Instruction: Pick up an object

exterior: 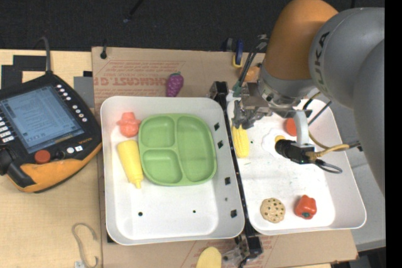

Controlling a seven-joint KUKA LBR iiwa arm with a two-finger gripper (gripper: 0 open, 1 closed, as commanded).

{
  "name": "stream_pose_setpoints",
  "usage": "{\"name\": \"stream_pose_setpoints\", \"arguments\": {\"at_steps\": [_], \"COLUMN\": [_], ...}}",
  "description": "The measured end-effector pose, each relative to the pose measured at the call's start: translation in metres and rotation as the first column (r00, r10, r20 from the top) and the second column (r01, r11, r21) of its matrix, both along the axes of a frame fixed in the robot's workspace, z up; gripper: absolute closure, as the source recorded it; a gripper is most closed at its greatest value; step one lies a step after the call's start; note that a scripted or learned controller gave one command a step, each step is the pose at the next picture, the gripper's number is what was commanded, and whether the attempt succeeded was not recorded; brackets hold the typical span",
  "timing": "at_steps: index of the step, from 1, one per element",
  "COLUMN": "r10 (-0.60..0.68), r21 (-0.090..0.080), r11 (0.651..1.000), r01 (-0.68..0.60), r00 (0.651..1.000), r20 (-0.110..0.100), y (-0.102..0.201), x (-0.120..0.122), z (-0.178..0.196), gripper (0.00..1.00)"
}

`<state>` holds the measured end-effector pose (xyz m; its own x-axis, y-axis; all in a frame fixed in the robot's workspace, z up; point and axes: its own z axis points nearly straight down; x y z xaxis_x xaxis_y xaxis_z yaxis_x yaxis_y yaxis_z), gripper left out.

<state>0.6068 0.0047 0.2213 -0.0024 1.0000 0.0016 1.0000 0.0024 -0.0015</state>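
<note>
Tool (242, 118) over corn cob (240, 141) in right bin (342, 201), grip state unclear, red print on cardboard (129, 75) illegible

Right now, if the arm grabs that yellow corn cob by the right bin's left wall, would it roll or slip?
The yellow corn cob looks rounded and elongated, so it may roll sideways if nudged. It looks like moulded plastic, so probably stiff, light and somewhat slippery.

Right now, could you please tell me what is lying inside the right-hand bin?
A yellow corn cob just by the gripper, a cookie and a red pepper. An orange-red thing is partly covered by the arm, which also hides the far corner.
</note>
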Motion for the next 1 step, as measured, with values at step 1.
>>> {"name": "stream_pose_setpoints", "arguments": {"at_steps": [1], "r10": [-0.003], "r21": [-0.001], "r11": [1.000], "r01": [0.003], "r00": [1.000], "r20": [0.000], "y": [0.0024], "x": [-0.0039], "z": [0.0104], "gripper": [1.00]}}
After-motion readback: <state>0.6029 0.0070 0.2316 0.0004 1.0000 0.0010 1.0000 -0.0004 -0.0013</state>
